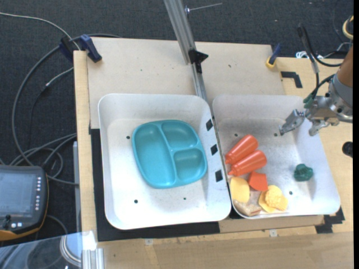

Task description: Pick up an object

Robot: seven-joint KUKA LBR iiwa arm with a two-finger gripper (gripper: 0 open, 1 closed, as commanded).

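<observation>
- Two shallow white plastic bins sit side by side on the pale wooden bench (pixel 140 66), their inner rims touching along the middle.
- Inside the left bin (pixel 112 150), a teal plastic plate with three compartments (pixel 168 153) lies flat near the centre.
- Along the right bin (pixel 320 200), toys cluster at the near-left corner: two orange cone-shaped carrots (pixel 245 154) lying side by side against the left wall, a small orange-red block (pixel 258 181) just below them, a pale yellow rounded piece (pixel 240 190) and a ridged yellow piece (pixel 274 198) at the near rim.
- A small dark green lump (pixel 303 172) lies apart from them, near the right wall.
- At the far-right corner of that bin hangs the metal two-finger gripper (pixel 302 125), its fingers spread apart with nothing between them, above bare bin floor and well clear of the green lump.
</observation>
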